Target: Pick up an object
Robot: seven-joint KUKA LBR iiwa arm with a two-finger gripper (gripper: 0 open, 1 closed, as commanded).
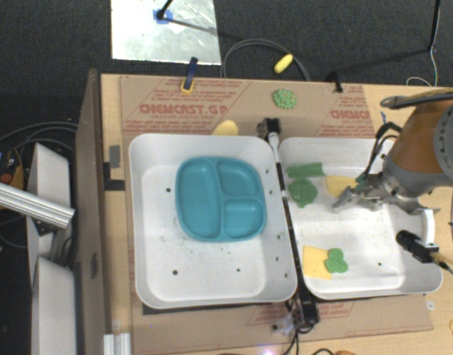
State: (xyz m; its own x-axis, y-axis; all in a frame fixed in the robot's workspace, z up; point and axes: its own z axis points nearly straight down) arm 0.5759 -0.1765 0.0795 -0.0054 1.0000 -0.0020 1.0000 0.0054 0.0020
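The grey two-finger gripper (343, 200) hangs low in the right white bin (374, 276), beside a pale yellow flat piece (338, 184); whether it is spread or pinching, I cannot tell; a green leafy toy (303, 192) lies just left; a teal divided plastic plate (219, 199) sits in the left white bin (159, 272).

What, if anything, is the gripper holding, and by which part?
It cannot be told. The gripper sits low in the right bin, near a yellow piece, but no item shows between its fingertips.
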